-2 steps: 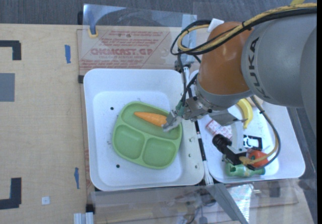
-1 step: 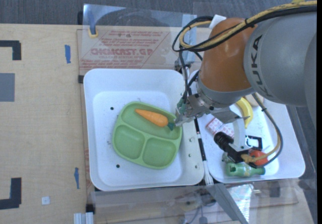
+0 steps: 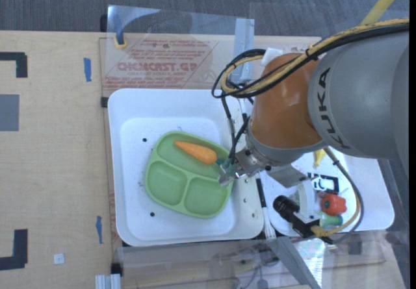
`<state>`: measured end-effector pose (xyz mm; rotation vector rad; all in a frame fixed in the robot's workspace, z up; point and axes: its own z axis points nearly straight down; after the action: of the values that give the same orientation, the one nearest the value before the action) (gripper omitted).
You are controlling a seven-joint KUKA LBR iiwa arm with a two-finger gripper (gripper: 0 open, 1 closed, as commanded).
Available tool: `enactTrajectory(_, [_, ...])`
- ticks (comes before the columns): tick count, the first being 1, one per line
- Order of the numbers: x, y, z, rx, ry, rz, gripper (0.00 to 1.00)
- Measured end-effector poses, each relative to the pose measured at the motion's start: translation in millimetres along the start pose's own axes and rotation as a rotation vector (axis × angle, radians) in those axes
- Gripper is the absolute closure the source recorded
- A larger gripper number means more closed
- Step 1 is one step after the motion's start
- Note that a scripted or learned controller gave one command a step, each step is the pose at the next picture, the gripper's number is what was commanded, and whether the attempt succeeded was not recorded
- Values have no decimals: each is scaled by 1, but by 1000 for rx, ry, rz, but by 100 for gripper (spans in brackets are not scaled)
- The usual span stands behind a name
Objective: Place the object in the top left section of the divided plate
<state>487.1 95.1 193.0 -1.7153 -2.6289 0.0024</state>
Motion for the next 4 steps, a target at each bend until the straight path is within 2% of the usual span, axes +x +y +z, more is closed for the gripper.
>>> enactTrajectory(1, [18,-1,18,-1,0,-273,100])
enactTrajectory(2, [47,41,80,-14,-7,-416,100])
enactTrajectory(3, [25,73,-65,-6,-4,-529,100])
enactTrajectory(4, [86,29,-32,-1,-1,-396,100])
